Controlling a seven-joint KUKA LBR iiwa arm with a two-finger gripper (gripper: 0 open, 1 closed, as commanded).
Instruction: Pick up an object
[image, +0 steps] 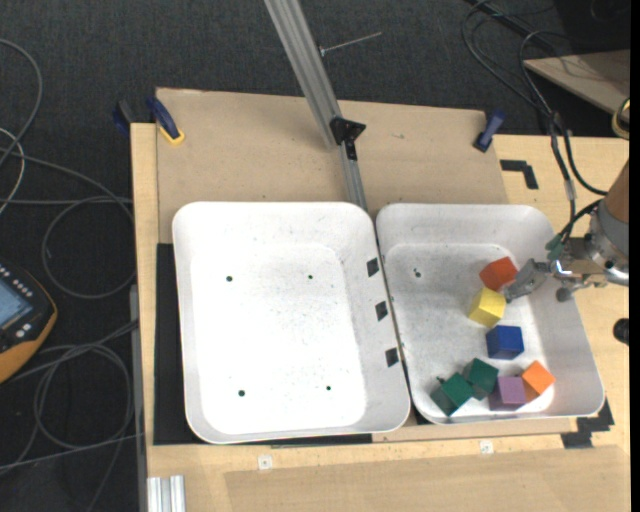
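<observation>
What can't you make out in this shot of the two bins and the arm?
- Claw, camera view: too small and dark beside the red block to tell whether it touches the block.
- Arm: cut off by the right edge.
- Purple block and green blocks: packed against the right bin's front wall, so their hidden sides and exact shapes are unclear.
- Device on the floor: cut off by the left edge.

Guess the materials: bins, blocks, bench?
Bins: look like thin moulded white plastic, matte, with rounded corners and rolled rims, speckled with scuffs. Blocks, e.g. the blue one and yellow one: solid matte colours, sharp edges; painted wood or foam, can't tell which. Bench: pale flat board, likely plywood or MDF, unfinished look.
</observation>
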